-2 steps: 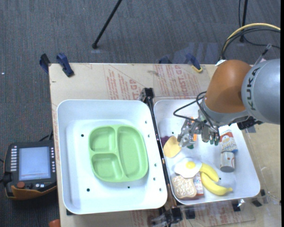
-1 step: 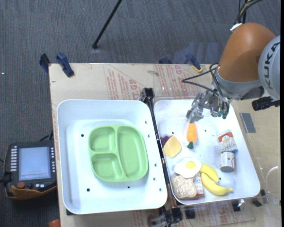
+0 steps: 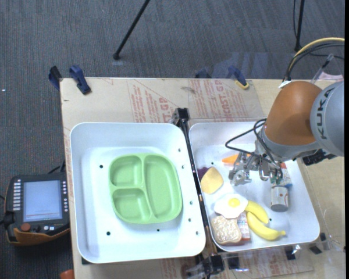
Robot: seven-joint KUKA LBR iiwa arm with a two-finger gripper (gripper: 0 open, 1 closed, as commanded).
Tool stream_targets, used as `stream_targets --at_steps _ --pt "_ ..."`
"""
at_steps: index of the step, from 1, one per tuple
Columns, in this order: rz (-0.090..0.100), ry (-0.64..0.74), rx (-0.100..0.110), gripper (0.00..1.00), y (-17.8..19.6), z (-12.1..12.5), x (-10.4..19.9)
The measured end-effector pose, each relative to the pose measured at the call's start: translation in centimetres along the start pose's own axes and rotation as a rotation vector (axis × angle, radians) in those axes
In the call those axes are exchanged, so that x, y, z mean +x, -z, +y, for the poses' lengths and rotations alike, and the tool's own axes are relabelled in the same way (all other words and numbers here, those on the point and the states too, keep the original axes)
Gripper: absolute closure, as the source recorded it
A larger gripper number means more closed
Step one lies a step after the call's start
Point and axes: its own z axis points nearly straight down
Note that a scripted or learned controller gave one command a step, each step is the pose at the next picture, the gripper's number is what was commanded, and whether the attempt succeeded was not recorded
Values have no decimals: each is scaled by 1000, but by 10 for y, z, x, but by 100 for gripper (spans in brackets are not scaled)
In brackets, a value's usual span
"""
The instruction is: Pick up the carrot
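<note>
An orange carrot (image 3: pixel 230 158) lies in the right bin (image 3: pixel 209 137), partly hidden behind the gripper. My gripper (image 3: pixel 242 173) hangs just right of and below the carrot's visible end, low over the bin floor. The grey arm with its orange band (image 3: pixel 294 121) reaches in from the right above it. From this angle the metal parts of the gripper blur together.
In the right bin lie a yellow slice (image 3: pixel 212 181), a fried egg (image 3: pixel 231 205), a banana (image 3: pixel 262 222), a bread piece (image 3: pixel 225 230), a small can (image 3: pixel 278 197) and a purple item (image 3: pixel 202 172). The left bin (image 3: pixel 87 144) holds a green divided plate (image 3: pixel 145 189).
</note>
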Motion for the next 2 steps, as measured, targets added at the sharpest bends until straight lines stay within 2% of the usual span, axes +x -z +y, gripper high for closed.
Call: stream_targets --at_steps 1,2 --pt "-1 1 0 0 1 0 0" --pt "-2 -291 0 0 1 14 -33"
